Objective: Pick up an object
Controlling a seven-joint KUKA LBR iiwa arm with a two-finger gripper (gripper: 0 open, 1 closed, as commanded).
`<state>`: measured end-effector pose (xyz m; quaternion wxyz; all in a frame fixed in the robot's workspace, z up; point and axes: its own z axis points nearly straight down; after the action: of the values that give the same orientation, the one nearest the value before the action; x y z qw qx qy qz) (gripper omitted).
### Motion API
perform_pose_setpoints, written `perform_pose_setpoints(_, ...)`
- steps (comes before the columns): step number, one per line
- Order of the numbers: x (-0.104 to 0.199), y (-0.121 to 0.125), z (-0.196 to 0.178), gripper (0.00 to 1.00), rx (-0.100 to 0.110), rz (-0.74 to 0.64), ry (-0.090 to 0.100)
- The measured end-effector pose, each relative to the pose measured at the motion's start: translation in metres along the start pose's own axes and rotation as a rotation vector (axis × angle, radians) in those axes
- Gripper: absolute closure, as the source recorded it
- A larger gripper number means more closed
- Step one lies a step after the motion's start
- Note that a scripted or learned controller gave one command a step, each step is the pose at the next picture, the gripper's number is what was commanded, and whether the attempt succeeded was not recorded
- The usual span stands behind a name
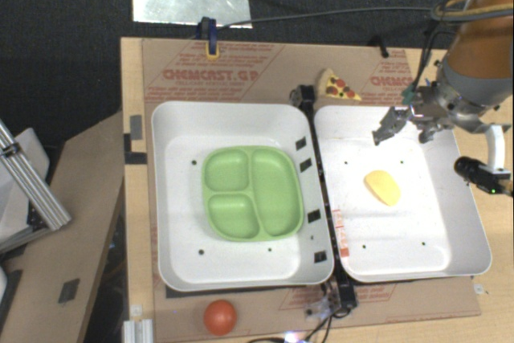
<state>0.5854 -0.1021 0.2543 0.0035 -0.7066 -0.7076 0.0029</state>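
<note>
Yellow, rounded piece, likely a small plastic toy food, lies flat near the middle of the right bin. You should judge it light, stiff and smooth-skinned, so apt to slip; take it across its narrow width, fingers straddling the short axis, low against the bin floor.

Tool hangs above the upper part of that bin, up and to the right of the yellow piece and well apart from it. Nothing sits between its fingers; how wide they stand you cannot tell from this slant.

Outward: left bin holds a green divided tray at centre frame. A pizza-slice toy rests on the counter just past the bins' upper edge. A red ball sits at the lower edge of the frame, below the left bin.
</note>
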Motion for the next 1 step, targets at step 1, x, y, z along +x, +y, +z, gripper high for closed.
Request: perform_pose_setpoints(1, 0.0, 0.002, -0.0056, 0.0, -0.011, -0.002, -0.001)
